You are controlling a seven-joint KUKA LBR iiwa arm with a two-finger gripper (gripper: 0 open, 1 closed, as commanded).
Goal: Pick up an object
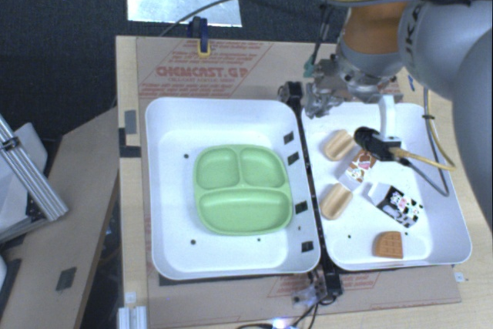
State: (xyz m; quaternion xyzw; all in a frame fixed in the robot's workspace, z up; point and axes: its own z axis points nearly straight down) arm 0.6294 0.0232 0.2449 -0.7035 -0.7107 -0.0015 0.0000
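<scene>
The claw [327, 100] is seen low over the far left corner of the right bin [454, 243]; whether it is spread or pressed together cannot be told, and nothing is seen held in it. Just in front of it lies a tan bread-like piece [337, 145], with a second one [336, 200] further toward the near rim. Both are judged light, stiff and a little rounded, best gripped across the narrow width.
</scene>
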